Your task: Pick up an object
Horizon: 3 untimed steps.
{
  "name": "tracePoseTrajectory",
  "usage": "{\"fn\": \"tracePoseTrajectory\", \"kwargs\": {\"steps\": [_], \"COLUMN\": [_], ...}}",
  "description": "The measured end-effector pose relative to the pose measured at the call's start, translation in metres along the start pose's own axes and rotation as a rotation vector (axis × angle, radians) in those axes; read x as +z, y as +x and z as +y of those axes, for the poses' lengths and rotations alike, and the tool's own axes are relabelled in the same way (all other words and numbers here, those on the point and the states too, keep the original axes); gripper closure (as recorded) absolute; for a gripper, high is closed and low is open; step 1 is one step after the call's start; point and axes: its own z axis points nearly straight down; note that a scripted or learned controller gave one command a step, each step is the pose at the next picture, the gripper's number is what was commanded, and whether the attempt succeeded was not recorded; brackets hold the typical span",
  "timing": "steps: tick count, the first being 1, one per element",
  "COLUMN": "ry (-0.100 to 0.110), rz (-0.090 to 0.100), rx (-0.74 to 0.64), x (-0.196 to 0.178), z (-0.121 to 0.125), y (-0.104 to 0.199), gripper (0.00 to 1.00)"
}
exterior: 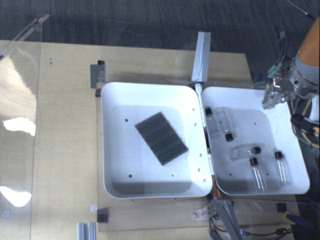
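Observation:
A dark grey ribbed rectangular pad [161, 138] lies flat in the middle of the left bin [112, 134]. Several clear vials with black caps lie in the right bin [295, 149]: one near the divider [221, 119], one on its side [243, 152], and two upright-pointing ones near the front [257, 174] [281, 168]. My gripper [273, 96] hangs over the far right corner of the right bin, well apart from the vials, with nothing seen in it.
A metal bar [202, 56] stands behind the seam between the bins. Cables [305, 126] hang along the right bin's right edge. A clear sheet [20, 134] covers the bench on the left.

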Motion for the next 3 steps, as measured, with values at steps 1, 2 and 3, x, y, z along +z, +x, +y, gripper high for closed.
{"fn": "tracePoseTrajectory", "kwargs": {"steps": [1,2,3], "ry": [-0.002,0.007,0.001], "rz": [-0.001,0.001,0.0], "rx": [-0.007,0.016,-0.036], "x": [-0.009,0.125,0.012], "z": [0.002,-0.005,0.033], "y": [0.002,0.022,0.016], "gripper": [1.0,1.0,1.0]}}
